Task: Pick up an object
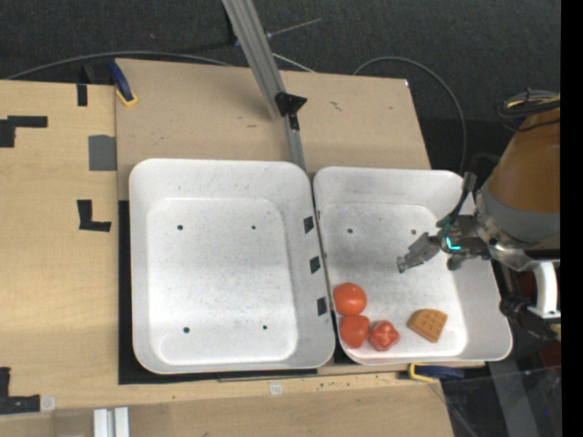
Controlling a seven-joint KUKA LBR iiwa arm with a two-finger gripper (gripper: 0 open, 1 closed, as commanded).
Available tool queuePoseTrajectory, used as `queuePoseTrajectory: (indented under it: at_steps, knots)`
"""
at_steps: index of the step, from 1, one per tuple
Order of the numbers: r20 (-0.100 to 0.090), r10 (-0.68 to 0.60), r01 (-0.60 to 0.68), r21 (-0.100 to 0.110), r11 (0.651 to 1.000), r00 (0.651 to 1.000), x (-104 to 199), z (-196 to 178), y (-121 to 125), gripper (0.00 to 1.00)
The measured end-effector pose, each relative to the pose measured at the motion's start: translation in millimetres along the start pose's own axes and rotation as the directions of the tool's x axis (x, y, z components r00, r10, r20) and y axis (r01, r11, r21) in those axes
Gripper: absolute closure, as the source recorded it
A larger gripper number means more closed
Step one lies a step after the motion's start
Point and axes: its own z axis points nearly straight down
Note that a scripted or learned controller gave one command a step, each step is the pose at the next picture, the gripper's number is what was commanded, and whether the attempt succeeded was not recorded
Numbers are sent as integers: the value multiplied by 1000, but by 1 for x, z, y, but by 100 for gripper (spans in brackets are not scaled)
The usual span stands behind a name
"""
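The grey two-finger gripper (412,258) hung over the right shallow white bin (364,194), its fingers narrow and holding nothing; three round red objects (351,299) (clustered at the near left) lay beside a tan waffle-like piece (428,324)

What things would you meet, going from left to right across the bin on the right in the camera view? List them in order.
Round red fruit → lumpy red fruit → gripper → tan waffle-like piece.
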Motion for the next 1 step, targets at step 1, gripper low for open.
queuePoseTrajectory:
  at_steps: [1]
  knots:
    - [1, -1, 1, -4, 1000, 1000, 0, -2, 1, 0]
